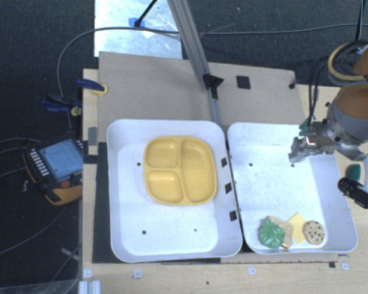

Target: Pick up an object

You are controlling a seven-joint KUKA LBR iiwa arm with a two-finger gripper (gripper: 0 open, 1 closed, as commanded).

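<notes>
Two white bins [168,245] lie below the gripper [296,154]; a yellow divided plate [180,170] sits well left of it. I cannot tell its grip state. Nothing appears lifted: the green leaf toy [271,233], cheese wedge [297,226] and cookie [314,232] wait nearer the front, ungrasped.

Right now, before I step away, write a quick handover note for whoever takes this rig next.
Gripper: over the upper part of the right bin, nothing seen in it; whether it is open or shut cannot be told.
Things: a green leaf-shaped piece, a yellow wedge and a round cookie cluster at the right bin's near edge. A yellow divided plate lies in the left bin.
Done: nothing picked yet.
Left: move to the cluster, grasp one piece, lift.
</notes>
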